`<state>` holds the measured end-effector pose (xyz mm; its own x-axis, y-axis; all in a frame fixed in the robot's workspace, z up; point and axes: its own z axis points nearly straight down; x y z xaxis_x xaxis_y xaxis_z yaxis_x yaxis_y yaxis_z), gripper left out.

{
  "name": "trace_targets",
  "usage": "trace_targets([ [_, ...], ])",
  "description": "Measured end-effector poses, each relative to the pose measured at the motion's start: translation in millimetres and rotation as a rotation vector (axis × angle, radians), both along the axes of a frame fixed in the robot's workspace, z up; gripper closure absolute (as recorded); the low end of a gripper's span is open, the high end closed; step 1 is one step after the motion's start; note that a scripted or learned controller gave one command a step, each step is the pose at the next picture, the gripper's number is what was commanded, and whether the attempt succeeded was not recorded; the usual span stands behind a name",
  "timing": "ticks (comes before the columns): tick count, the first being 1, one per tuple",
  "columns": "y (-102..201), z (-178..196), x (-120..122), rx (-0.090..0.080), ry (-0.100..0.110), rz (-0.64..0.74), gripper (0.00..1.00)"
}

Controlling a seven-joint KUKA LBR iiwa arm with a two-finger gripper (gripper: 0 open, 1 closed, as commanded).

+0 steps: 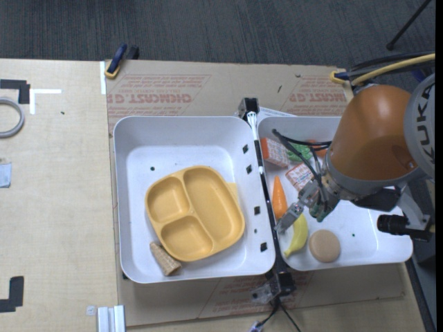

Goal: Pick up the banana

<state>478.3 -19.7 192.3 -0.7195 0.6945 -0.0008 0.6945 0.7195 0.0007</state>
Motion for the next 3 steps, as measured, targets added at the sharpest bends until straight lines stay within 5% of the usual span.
trace_targets([
  [1,48.8,-0.2,-0.1,0.0,0.0,0.212,0.0],
  [2,8.3,0.2,0.4,-0.001,-0.002,0.654,0.0],
  [3,42.2,0.0,0.1,-0.001,-0.002,0.931,0.0],
])
